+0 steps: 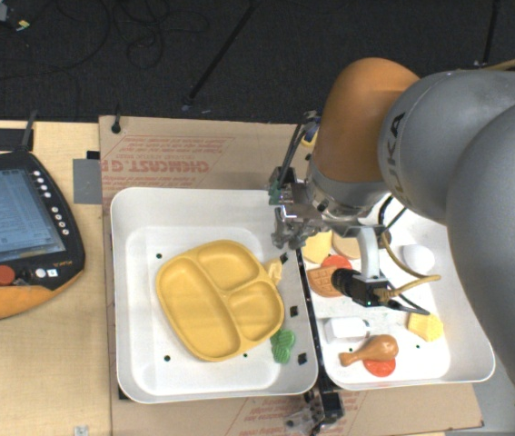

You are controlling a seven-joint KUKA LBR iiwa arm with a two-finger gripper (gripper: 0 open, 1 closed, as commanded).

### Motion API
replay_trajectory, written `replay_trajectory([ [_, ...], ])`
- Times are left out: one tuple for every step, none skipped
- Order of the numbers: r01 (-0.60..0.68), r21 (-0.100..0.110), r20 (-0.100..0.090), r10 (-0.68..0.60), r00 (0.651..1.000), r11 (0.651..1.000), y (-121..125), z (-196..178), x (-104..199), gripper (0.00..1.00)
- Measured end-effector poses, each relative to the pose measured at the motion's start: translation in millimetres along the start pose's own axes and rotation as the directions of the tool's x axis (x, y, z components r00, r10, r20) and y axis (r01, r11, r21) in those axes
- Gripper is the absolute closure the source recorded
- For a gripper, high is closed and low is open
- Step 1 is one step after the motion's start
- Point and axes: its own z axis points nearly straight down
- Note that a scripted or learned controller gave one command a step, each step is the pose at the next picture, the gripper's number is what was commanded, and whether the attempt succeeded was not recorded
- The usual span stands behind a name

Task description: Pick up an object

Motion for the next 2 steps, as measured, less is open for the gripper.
replay_trajectory([
  [0.001, 0.0, 0.002, -0.001, 1.0, 1.0, 17.8, -11.5, -2.2, 1.0],
  [-0.005, 0.001, 0.002, 0.005, 1.0, 1.0, 17.2, -15.0, 3.8, 1.0],
])
